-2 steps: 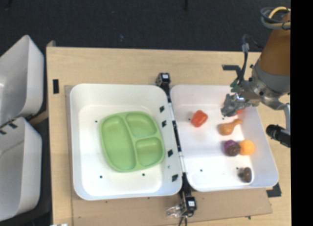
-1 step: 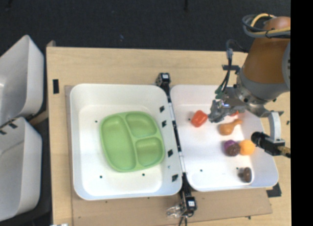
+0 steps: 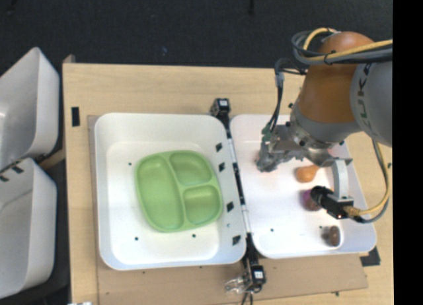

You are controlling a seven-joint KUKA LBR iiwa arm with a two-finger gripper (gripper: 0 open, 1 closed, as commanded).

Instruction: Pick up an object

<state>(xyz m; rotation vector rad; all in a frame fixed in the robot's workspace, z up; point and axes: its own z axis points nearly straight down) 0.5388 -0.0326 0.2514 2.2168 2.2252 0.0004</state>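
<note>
The gripper (image 3: 268, 158) hangs low near the right bin's (image 3: 291, 241) left wall, and I cannot tell how it is set. 3 small objects lie toward that bin's right edge — an orange piece (image 3: 305, 174), a purple one (image 3: 308, 197), a brown one (image 3: 330, 234). Best to centre over 1 before descending — the orange is nearest.

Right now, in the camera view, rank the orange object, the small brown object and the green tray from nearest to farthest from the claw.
1. Orange object: in the right bin, just right of the claw.
2. Small brown object: near the right bin's lower right corner, farther out.
3. Green tray: in the left bin, across the divider; its centre is farthest.
</note>
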